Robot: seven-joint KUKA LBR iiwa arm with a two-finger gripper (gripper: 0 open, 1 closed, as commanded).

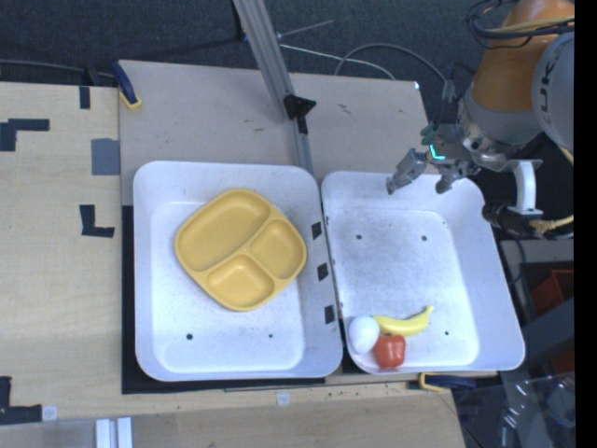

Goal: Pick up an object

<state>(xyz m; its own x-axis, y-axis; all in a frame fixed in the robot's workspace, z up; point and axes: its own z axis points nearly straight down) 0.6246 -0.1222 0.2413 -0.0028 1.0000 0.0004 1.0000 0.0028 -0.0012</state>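
Camera view looks down on two white bins. Above the right bin [466, 250], at its twelve o'clock rim, the gripper [424, 175] hangs with its two fingers spread wide and nothing between them. Likely targets cluster at that bin's six o'clock corner: a banana [407, 322], a white egg-like ball [363, 333] and a red piece [391, 350], touching one another. A yellow divided plate [241, 248] sits mid left bin [154, 250].

— What sort of place is this?
— A robotics lab: a grey industrial arm with an orange band [522, 54], two shallow white plastic bins [154, 250], a slanted aluminium camera post [266, 45], loose cables [373, 59].
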